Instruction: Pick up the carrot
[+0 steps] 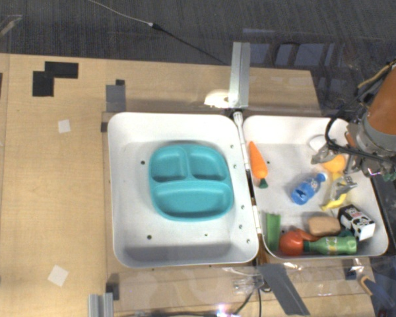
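Against the right bin's (297,125) left wall lies the carrot (257,161); gripper (340,167) state seemingly indiscernible.

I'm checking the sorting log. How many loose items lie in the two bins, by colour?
Orange: 1, carrot
Blue: 1, bottle
Teal: 1, divided tray
Green: 2, block, bottle
Red: 1, tomato
Tan: 1, bread
Yellow: 1, banana
Black-and-white: 1, cube
Total: 9
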### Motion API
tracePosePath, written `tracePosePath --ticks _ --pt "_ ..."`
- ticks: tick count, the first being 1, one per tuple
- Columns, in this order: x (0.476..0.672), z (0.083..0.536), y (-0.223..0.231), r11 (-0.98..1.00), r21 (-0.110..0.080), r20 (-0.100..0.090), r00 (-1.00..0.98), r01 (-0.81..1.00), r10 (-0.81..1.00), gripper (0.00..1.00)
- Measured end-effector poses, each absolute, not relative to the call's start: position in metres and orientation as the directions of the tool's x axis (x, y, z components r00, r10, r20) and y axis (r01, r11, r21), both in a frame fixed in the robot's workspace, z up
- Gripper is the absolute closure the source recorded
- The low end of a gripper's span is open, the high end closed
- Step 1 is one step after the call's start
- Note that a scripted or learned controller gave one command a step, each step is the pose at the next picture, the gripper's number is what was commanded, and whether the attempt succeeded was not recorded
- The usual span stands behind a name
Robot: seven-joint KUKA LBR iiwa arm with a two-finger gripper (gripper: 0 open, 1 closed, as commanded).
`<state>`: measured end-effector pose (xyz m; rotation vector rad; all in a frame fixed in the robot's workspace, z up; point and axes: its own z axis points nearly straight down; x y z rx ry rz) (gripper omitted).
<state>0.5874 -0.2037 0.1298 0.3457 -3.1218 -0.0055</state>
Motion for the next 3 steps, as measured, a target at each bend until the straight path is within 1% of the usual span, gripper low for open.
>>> tracePosePath --ticks 1,2,3 --pt "0.673 0.242 -0.204 0.951 -0.010 -0.019 -0.951 -0.308 -0.308 0.00" --pt "0.674 0.092 -0.206 0.833 -0.014 -0.015 -0.833 -0.553 -0.553 0.00" --pt "0.643 0.091 -0.207 0.811 -0.013 -0.012 -0.811 -0.585 -0.585 0.00"
